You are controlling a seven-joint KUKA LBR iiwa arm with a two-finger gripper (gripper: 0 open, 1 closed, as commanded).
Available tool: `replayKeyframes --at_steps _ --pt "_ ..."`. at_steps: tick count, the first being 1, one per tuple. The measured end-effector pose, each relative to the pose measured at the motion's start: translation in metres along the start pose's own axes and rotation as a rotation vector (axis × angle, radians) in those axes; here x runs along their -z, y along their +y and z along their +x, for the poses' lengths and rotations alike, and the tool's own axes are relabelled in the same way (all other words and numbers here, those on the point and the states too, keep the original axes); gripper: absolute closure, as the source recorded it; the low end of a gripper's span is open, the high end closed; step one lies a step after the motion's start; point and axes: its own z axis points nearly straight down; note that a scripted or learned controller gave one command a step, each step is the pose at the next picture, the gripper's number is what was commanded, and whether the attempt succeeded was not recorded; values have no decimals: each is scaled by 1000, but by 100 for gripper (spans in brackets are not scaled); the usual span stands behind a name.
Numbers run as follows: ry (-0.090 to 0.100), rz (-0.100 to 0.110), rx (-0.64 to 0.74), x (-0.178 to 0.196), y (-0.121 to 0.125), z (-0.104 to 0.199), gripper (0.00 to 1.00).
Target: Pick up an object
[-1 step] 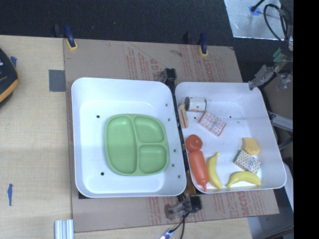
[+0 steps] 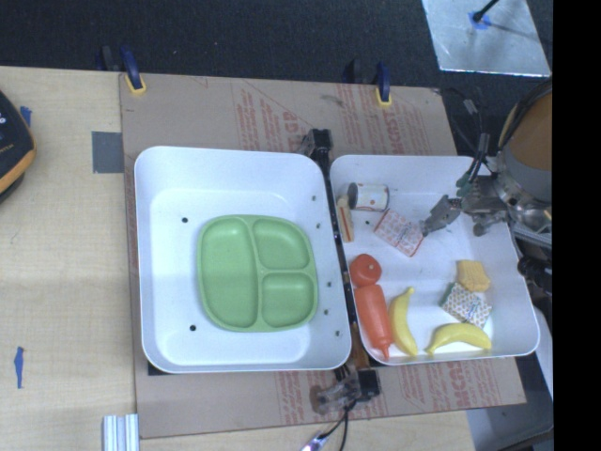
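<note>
The counter [image 2: 56, 280] was pale wood with a big sheet of brown cardboard [image 2: 244, 111] clamped along its far edge, and the floor behind looked like dark carpet. Two white bins sat side by side on the cardboard. The left bin [image 2: 160, 195] held just a green divided plate [image 2: 255, 272], lying flat near the middle.

The right bin [image 2: 413, 167] was the busy one: a small can [image 2: 368, 196] on its side near the far left corner, a patterned packet [image 2: 399, 233] just beside it, a tomato [image 2: 365, 269] touching the top of an orange carrot [image 2: 374, 316] that ran lengthwise toward the near wall, a small banana [image 2: 403, 319] right alongside the carrot and roughly parallel to it, a bigger banana [image 2: 459, 338] lying across the near right corner, and a yellow sponge-looking block [image 2: 472, 274] above a checkered packet [image 2: 466, 303].

The pincer [image 2: 439, 217] came in from the right over the bin's far right part, near the patterned packet. It had nothing between its fingers that I could see, and honestly I couldn't tell if they were spread or closed.
</note>
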Motion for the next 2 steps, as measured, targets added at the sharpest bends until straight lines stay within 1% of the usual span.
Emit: replayKeyframes --at_steps 1,2 --pt "0 -3 -3 -46 58 -56 0" --pt "1 0 0 -79 -35 0 0"
